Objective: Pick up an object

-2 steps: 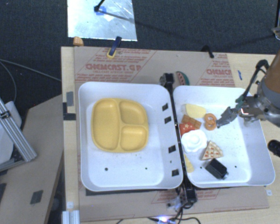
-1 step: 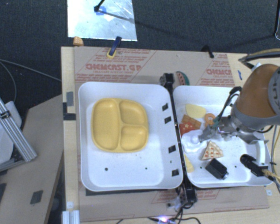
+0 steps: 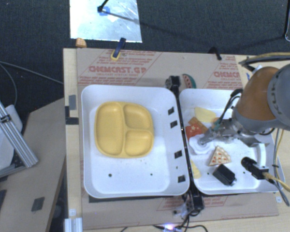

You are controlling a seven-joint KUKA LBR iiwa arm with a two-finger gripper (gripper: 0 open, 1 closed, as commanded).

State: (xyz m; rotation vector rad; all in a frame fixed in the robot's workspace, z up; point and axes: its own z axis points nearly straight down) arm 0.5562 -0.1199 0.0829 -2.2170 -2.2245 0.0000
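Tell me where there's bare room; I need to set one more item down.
Left bin: bare floor between the yellow plate and the near wall, and a strip right of the plate. Right bin is crowded: food pieces, black block, end effector.

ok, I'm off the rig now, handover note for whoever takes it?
Claw: down in the right bin, by the red piece and white piece; open or shut not readable.
Also there: pale yellow wedge, triangular slice, black block.
Left bin holds the yellow divided tray.
Done: approach. Left: grasp and lift; nothing visibly picked up yet.
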